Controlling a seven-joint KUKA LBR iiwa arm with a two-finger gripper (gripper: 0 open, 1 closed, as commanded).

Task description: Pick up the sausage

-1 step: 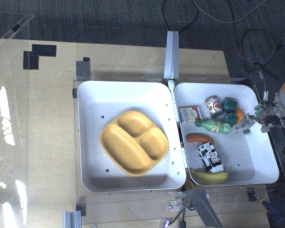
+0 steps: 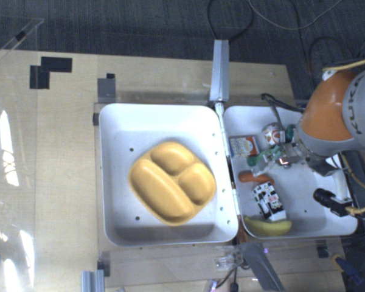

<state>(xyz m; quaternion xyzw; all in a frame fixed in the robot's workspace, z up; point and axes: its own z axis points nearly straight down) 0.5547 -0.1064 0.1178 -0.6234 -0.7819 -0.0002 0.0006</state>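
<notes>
Banana [image 2: 267, 226] lies frontmost; the arm [image 2: 337, 117] reaches leftward, its tool [image 2: 274, 158], grip state unclear, just above the sausage [image 2: 255, 177].

Dark carpet floor [image 2: 109, 5], pale wooden bench [image 2: 48, 163], black cables [image 2: 231, 17].

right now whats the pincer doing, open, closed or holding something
pincer: cannot be told; it sits low in the right bin, just above the sausage, with nothing seen held in it.

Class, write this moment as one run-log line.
phase: approach | gripper: above right bin, near sausage | sausage: lying in bin, not held | left bin: yellow tray
</notes>
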